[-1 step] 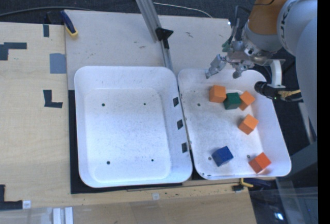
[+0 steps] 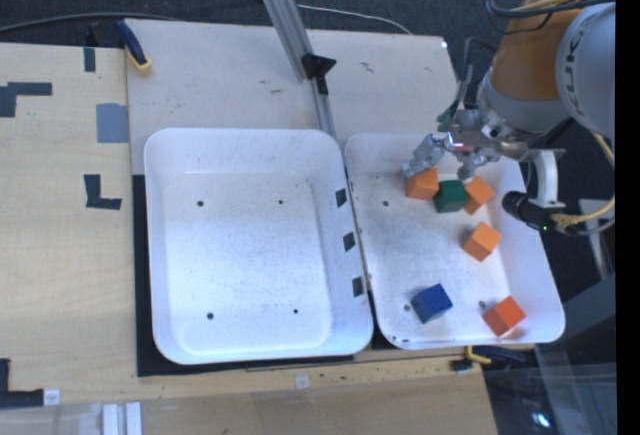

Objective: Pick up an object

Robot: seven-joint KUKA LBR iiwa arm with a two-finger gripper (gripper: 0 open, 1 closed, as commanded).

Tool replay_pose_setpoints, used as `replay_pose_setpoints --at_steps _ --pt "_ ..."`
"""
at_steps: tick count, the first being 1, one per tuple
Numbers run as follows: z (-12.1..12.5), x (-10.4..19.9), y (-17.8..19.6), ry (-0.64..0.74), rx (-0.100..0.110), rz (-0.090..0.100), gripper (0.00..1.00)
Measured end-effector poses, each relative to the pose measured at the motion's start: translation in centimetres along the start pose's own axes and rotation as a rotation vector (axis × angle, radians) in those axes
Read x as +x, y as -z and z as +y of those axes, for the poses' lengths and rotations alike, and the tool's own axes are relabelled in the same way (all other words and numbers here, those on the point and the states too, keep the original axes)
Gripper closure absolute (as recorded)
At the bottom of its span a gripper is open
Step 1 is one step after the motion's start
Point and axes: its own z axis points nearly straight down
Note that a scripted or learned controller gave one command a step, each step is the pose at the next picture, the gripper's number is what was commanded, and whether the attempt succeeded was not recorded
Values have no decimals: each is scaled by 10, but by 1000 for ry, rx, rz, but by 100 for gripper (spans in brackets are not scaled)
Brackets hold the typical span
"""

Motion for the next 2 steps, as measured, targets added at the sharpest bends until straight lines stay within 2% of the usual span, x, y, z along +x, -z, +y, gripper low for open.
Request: replay_pose_setpoints --at_steps 1,2 --pt "39 -19 -100 4 -18 -4 0" --pt "35 -18 -99 4 -3 0 100"
